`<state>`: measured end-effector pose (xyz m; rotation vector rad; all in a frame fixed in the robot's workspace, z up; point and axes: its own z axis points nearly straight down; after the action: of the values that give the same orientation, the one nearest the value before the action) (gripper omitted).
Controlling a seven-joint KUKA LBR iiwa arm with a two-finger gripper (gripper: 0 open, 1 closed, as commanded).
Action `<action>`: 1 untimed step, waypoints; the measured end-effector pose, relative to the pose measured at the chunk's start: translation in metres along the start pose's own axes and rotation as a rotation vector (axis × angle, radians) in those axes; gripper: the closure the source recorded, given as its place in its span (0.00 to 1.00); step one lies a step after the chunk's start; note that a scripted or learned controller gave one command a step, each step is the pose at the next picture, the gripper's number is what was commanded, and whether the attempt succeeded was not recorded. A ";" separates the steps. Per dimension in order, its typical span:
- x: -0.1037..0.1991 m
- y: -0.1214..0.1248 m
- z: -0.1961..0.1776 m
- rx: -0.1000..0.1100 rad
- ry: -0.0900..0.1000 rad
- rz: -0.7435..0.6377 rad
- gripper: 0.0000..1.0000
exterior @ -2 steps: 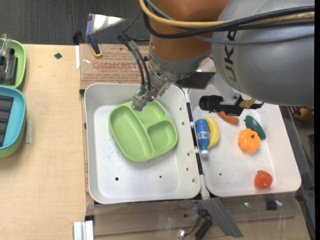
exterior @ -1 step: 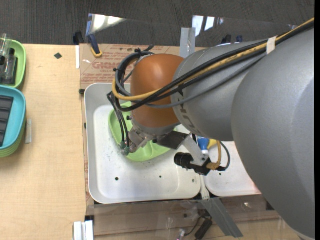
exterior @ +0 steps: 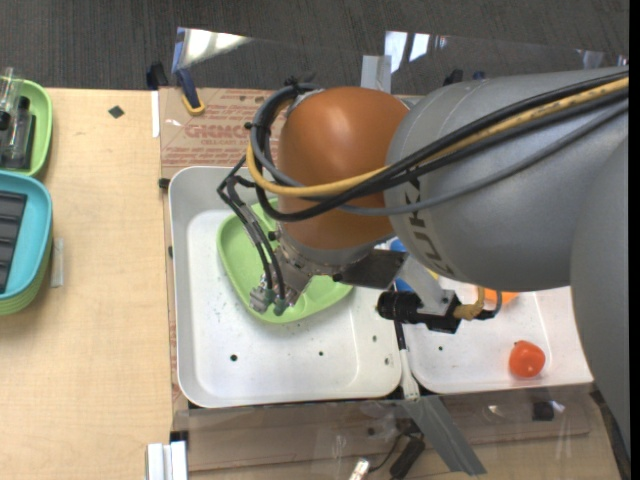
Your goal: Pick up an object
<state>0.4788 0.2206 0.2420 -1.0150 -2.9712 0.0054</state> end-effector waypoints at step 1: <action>0.004 0.005 -0.044 0.000 -0.001 0.145 1.00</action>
<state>0.4786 0.2276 0.2858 -1.2280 -2.8905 0.0066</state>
